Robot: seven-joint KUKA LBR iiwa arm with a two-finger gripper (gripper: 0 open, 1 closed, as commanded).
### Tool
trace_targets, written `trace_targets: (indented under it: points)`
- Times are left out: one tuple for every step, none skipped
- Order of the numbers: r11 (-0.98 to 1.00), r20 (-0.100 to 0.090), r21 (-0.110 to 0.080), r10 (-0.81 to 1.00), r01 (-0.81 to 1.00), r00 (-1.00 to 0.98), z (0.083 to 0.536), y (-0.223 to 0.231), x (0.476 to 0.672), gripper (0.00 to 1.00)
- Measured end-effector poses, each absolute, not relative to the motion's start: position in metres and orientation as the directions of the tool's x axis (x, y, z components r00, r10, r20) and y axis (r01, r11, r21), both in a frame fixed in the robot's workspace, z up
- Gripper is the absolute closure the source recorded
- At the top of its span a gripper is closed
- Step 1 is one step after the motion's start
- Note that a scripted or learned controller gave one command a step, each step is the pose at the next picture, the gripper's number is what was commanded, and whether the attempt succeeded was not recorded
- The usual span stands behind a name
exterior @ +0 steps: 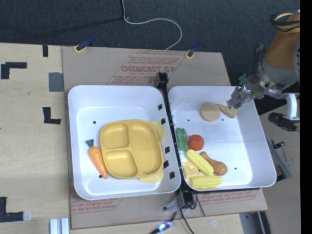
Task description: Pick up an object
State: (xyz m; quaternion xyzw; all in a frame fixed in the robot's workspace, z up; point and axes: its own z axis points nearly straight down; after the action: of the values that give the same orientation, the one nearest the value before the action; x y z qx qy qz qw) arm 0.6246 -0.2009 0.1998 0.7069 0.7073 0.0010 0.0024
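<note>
Step in hand: the approach and closing-in on a candidate, not yet a confirmed lift. End effector (236, 101) low over the far right part of the right bin (263, 145), reached in from the right edge, tip right at a small tan piece (227, 112) lying on the bin floor. Impossible to tell whether spread, pressed together or pinching that piece: too small and too blurred at the tip. Likely target, then: the small tan piece, touching or just beside the tip, with a round beige disc (210, 112) just beside it on the left. Other candidates nearer the front of the same bin: a green vegetable (182, 139), a red tomato (196, 142), two corn cobs (200, 162), a brown drumstick (217, 166), all crowded together against the dividing wall. In the left bin (78, 130), well apart from the tip: a yellow divided plate (131, 147) and a carrot (97, 161) beside it. Both bins side by side on the desk (29, 130). Next move, judged from this: a firm close on the tan piece if not already made, then a straight rise clear of the bin wall. Risks: a thin, flat piece slipping out or being nudged toward the beige disc; the nearby bin wall leaving little room for a sideways correction.
</note>
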Motion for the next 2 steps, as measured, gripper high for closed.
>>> trace_targets:
  points:
    - [0.001, -0.001, 0.002, 1.0, 1.0, -0.001, 0.226, -0.201, 0.625, 1.0]
    - [0.004, 0.001, -0.002, 1.0, 1.0, -0.004, 0.226, -0.159, 0.603, 1.0]
